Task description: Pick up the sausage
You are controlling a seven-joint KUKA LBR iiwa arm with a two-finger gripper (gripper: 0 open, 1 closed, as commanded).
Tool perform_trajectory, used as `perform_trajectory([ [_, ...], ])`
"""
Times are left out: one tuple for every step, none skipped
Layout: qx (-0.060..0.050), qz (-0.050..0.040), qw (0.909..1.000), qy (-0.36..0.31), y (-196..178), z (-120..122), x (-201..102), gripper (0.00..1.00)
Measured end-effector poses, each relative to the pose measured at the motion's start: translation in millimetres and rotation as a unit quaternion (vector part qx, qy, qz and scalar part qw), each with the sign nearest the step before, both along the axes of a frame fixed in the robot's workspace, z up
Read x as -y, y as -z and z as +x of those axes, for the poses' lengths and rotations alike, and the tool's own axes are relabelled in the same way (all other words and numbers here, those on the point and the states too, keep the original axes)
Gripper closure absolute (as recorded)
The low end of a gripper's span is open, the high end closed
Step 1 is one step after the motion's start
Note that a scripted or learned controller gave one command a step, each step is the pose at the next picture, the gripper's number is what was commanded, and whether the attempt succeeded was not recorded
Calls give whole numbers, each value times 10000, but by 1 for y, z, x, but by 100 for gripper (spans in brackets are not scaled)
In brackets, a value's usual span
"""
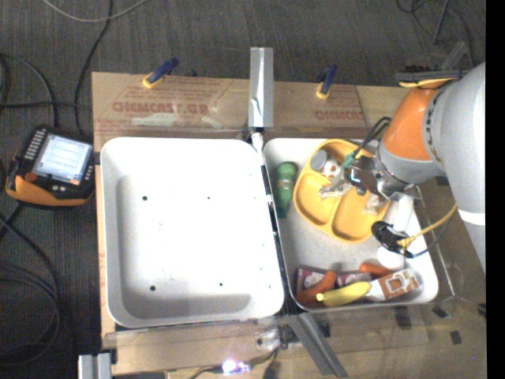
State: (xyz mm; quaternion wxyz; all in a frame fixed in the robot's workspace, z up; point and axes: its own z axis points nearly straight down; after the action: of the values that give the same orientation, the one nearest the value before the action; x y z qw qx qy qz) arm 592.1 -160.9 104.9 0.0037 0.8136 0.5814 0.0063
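Note:
The sausage (314, 279), reddish brown, lies along the near wall of the right bin (430, 279), just left of a yellow banana (347, 293). My gripper (344, 175) hangs over a yellow divided plate (316, 204) in the far half of that bin, well away from the sausage. The grey arm with its orange band (414, 117) reaches in from the right.
A green object (284, 180) lies by the right bin's left wall. An orange item (375, 268) and a red and white packet (399, 284) sit near the banana. The left bin (189, 227) is beside it. A teach pendant (54, 166) rests at far left.

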Motion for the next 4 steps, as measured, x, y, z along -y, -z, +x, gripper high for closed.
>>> perform_trajectory([
  [58,-34,9998,202,12,-100,-17,0],
  [-34,-91,10000,-15,12,-4,-50,0],
  [-40,-41,9993,357,12,35,-54,0],
  [-83,-28,10000,34,-187,8,-38,0],
])
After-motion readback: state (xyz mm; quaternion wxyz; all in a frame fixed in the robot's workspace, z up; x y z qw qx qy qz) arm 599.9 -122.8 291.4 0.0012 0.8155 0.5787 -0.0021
